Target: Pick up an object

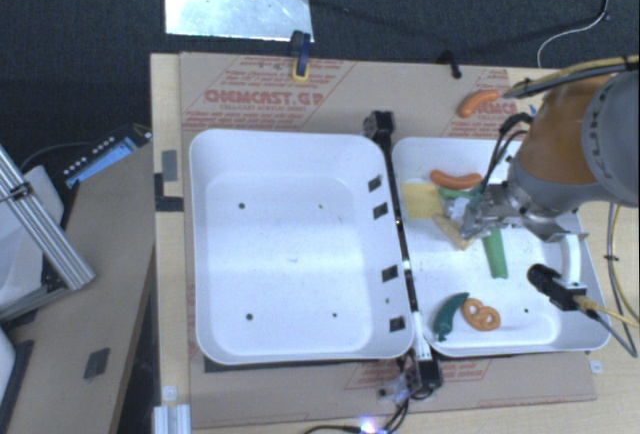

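Grey claw point(470, 219) hangs low in the right bin point(520, 337); I cannot tell its grip. Green stick point(495, 254) lies just at its five o'clock, orange sausage point(455, 180) near eleven o'clock.

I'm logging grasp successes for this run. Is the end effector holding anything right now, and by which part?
It cannot be told. The end effector sits low in the right bin, over the yellow piece and beside the green stick, but no object shows between its fingers.
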Motion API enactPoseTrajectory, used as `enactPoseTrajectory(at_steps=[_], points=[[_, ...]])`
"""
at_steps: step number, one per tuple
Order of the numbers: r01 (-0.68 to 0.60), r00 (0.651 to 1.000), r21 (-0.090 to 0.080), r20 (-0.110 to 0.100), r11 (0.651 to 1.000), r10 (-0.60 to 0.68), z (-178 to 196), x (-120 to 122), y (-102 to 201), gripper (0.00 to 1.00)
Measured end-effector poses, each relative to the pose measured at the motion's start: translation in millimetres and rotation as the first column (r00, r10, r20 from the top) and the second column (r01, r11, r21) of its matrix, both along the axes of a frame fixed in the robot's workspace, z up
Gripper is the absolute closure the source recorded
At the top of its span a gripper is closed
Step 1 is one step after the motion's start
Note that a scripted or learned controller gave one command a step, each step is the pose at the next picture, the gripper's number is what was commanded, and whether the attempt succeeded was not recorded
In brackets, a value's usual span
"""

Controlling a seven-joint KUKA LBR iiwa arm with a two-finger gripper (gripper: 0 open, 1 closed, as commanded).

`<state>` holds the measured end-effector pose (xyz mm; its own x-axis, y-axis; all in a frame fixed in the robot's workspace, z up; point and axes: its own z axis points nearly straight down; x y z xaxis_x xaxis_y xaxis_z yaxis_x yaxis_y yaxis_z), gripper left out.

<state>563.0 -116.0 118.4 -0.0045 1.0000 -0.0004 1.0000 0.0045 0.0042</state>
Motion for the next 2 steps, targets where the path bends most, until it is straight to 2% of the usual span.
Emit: enactPoseTrajectory(at_steps=[1,2], points=[[0.003,1.000,0.002,-0.005,1.000,-0.003,28,-31,-3,1.00],[0.006,1.000,0.000,-0.004,1.000,-0.006,54,-78,-42,1.00]])
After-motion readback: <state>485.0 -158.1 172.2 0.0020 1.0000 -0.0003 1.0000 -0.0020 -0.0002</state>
